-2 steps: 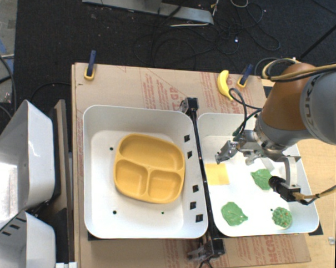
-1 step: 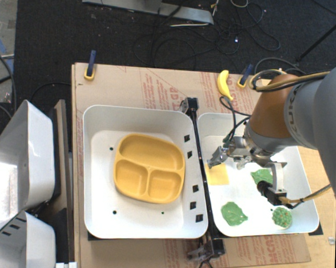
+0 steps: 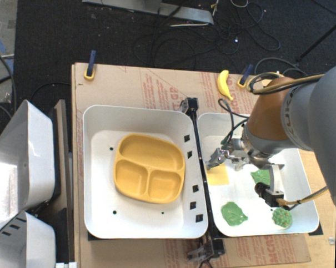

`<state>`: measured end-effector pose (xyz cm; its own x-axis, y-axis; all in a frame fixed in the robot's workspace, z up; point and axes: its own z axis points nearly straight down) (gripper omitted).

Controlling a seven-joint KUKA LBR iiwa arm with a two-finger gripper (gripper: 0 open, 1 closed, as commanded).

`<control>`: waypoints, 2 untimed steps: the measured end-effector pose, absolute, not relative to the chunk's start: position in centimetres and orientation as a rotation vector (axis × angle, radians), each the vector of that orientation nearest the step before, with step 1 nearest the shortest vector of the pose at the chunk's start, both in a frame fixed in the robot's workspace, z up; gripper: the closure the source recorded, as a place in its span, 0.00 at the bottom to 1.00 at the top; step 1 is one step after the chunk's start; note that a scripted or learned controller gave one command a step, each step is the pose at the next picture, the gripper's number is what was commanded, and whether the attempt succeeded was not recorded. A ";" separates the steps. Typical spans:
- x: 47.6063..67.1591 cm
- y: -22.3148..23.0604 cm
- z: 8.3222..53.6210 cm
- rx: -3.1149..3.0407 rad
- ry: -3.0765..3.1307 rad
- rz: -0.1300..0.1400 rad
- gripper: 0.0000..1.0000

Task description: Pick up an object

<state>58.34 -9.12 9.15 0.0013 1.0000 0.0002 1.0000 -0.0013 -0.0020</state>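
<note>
arm: grey, enters from the right side, bent down toward the left | wrist: orange band above it, lowered and pointing down | claw (image 3: 221, 159): at the arm's left end, low, metal parts visible; finger state cannot be judged

Yellow divided tray (image 3: 150, 169) in left bin (image 3: 94, 172); banana (image 3: 225, 85) on bench beyond bins.

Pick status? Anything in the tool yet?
Done: the arm has reached into the right bin. In hand: nothing visibly held; the tool sits low beside the yellow square, its grip hard to read. Left: the grasp and lift. The green pieces lie in that bin, and the yellow tray in the left bin.
</note>
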 end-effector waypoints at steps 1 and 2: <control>58.4 -9.1 10.2 -2.224 -2.218 0.000 1.00; 58.7 -10.1 15.6 -2.225 -2.220 -0.002 1.00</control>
<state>58.70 -10.12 15.56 0.0022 1.0000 -0.0006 1.0000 -0.0022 0.0025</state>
